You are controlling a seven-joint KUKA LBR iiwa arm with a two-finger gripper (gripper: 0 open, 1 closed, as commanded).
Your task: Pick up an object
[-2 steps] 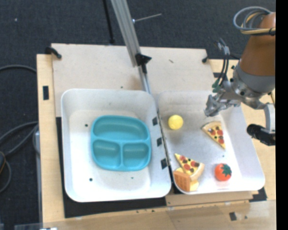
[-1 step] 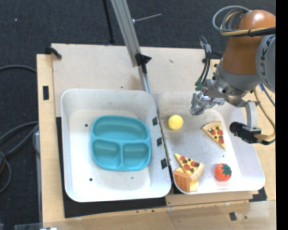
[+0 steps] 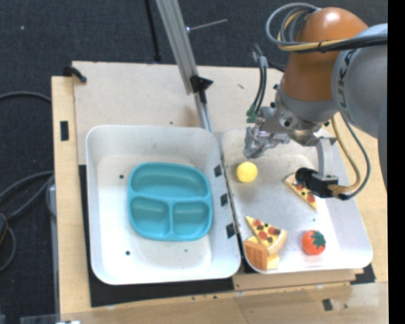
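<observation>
Right now your gripper hangs over the far left corner of the right bin; you cannot tell from this angle how it is set, and nothing shows in its grasp. Just below it in view, a yellow ball lies on the bin floor. Nearer the front you see a pizza slice touching a bread wedge, with a tomato beside them. Another pizza slice lies toward the right wall. A teal divided tray sits in the left bin.
</observation>
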